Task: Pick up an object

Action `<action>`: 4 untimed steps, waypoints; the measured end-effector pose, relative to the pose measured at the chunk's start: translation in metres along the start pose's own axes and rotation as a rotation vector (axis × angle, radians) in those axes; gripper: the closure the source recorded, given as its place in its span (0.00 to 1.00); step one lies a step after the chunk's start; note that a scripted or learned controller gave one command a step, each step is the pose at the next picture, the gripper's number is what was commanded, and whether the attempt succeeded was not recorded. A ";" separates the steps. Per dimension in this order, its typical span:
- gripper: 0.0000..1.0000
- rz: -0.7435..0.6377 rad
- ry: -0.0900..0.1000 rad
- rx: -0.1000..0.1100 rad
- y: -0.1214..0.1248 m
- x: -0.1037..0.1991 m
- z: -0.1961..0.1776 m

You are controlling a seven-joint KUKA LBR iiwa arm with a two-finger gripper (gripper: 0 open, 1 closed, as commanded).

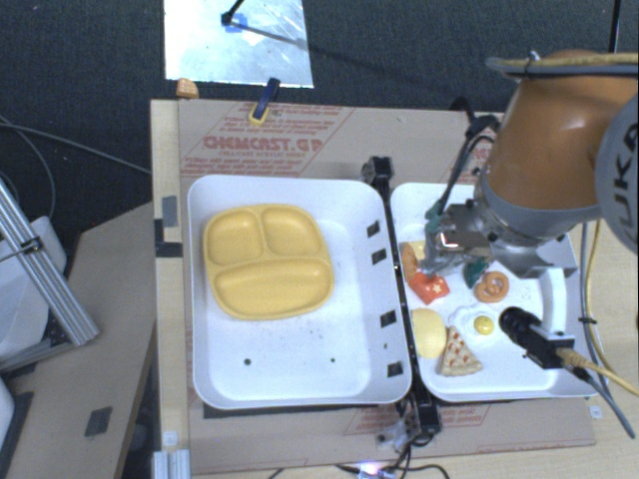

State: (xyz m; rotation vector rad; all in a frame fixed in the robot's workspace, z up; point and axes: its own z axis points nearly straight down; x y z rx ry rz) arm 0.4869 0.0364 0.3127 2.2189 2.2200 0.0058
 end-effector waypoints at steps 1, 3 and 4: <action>1.00 -0.006 0.000 0.005 0.035 0.025 0.060; 1.00 -0.007 0.000 0.002 0.035 0.023 0.046; 1.00 -0.013 0.003 0.003 0.013 0.120 0.030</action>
